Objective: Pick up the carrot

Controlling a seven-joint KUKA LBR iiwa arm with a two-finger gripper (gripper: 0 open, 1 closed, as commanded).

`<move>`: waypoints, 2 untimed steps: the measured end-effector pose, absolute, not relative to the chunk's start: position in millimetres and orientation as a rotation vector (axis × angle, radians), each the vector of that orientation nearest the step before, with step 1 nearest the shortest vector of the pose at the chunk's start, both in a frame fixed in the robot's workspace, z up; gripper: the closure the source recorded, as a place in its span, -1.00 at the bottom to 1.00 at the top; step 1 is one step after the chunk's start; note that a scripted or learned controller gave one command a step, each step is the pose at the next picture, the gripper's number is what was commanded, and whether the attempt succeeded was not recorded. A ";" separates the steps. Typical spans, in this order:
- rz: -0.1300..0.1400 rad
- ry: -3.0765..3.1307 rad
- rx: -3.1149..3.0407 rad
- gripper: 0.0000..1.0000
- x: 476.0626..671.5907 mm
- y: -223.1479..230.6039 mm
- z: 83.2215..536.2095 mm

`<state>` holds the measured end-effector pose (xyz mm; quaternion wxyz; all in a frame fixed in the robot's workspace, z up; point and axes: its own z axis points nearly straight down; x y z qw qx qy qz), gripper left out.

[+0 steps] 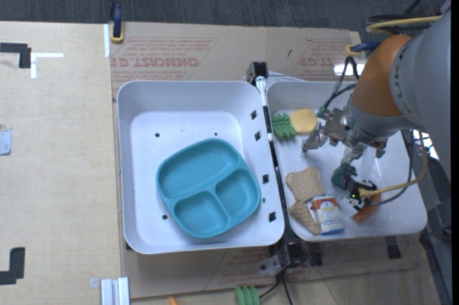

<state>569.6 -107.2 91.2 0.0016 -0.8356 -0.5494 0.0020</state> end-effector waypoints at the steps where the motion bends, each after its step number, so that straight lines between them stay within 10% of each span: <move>1: 0.005 -1.757 -2.606 -1.00 576.9 -145.6 248.2; 2: 0.005 -1.810 -2.568 -1.00 584.8 -148.7 91.0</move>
